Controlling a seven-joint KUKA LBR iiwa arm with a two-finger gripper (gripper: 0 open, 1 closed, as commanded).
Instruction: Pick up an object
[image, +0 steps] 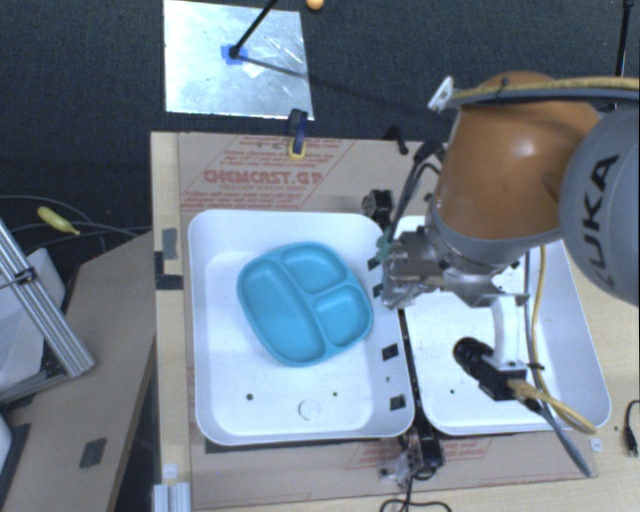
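Bench (250, 165) of brown board carries two shallow white bins side by side, and the left bin (225, 400) serves here as the landmark. Over the seam between it and the right bin (580, 370) hangs the grey arm (520, 170), its orange band bulking above the right bin's near corner. The blue divided plate (305, 300) lies flat inside the left bin, in its middle and a little toward the far wall, tilted on the diagonal, with three compartments facing up. The gripper (395, 280) sits at the left bin's right wall, just beside the plate's right edge; whether it is released or clenched cannot be told from this angle.
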